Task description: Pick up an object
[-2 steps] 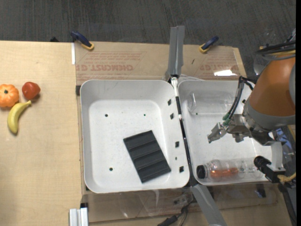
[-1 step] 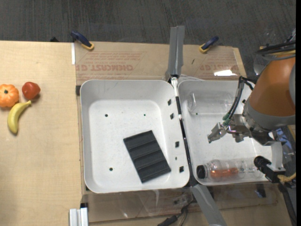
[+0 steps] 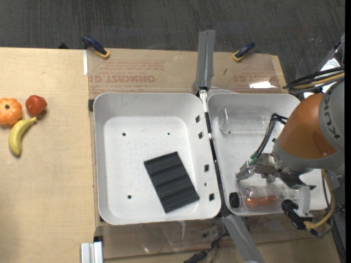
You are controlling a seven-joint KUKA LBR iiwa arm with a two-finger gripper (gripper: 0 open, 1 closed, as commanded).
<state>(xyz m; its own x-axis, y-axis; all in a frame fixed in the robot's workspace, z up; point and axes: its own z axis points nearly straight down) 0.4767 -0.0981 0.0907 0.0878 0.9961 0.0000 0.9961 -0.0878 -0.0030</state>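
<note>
- Gripper (image 3: 267, 174) hangs low inside the right bin (image 3: 241, 106), below the arm's orange band; whether it is released or clenched cannot be told from the camera view, because the wrist hides much of it.
- Right beneath and just in front of the gripper lies a clear bottle (image 3: 258, 197) on its side, dark cap toward the divider between the bins and something orange-red inside it. This looks like the likeliest pick, yet nothing in the view shows it grasped.
- Left bin (image 3: 101, 147) holds a dark ribbed block (image 3: 171, 181), lying flat and turned at a slant near the front wall, well apart from the gripper.
- On the table (image 3: 44, 201) to the far left sit an orange (image 3: 9, 112), a red fruit (image 3: 36, 105) touching or just beside it, and a banana (image 3: 20, 136) below them, all outside both bins.
- Judged from this, the step in hand is the descent or grasp attempt over the bottle. The next move calls for the gripper to be centred across the bottle's round body, clamped firmly, then lifted straight up; a smooth clear cylinder may roll or slip toward the bin's front wall.
</note>
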